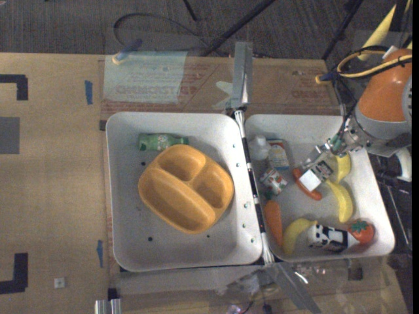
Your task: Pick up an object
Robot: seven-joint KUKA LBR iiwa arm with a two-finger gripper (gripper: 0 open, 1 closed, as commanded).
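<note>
Two shallow white bins sit side by side, and the gripper [316, 173] is down in the right bin [380, 195], the arm [386, 100] reaching in from two o'clock. It hangs over a small red-orange and white object [306, 182] just past the bin's centre toward ten o'clock; whether that object is actually pinched cannot be told from this slant, nor whether the gripper is spread or pressed together. My reading is that the step in hand is the descent and grasp. The next move would call for a firm closure on that object, then a straight lift clear of the bananas [340, 198] lying just beside it at four o'clock and the carrot [273, 222] at seven o'clock. Other candidates crowd the bin: a small carton [277, 154] at eleven o'clock, a black-and-white cow-patterned item [327, 237] and a tomato-like piece [362, 232] at five o'clock. The left bin [124, 175] holds a yellow divided plate [186, 188] and a green packet [162, 141] at its twelve o'clock. Printing on the packet, the carton and the clear sheet [147, 77] beyond the bins is too blurred to read.
</note>
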